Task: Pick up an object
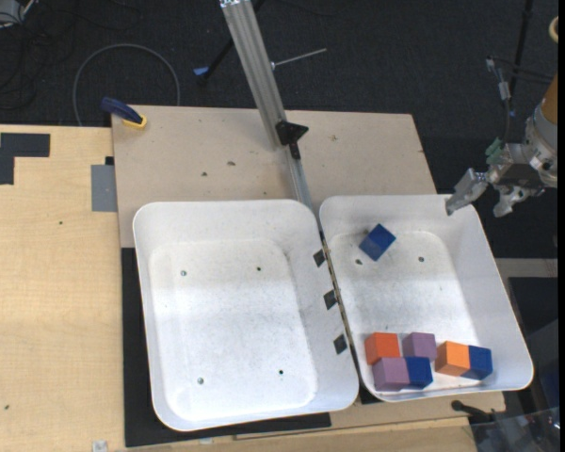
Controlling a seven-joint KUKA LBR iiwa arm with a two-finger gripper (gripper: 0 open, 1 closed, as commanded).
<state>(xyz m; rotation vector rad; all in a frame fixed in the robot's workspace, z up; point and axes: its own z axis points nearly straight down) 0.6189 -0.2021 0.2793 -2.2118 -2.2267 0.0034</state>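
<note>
Above the right bin's far-right rim, the pincer hangs spread and empty, the lone blue cube well apart below-left; descending here risks clipping the rim.

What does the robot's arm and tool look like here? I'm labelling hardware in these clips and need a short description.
At the camera view's right edge a tan-orange and grey bit of the arm shows. Below it sits the tool: a compact cluster of light grey metal parts with dark joints and gaps, ending in pale, blocky fingers. Thin dark cables or rods run down beside it. No markings can be made out.
</note>
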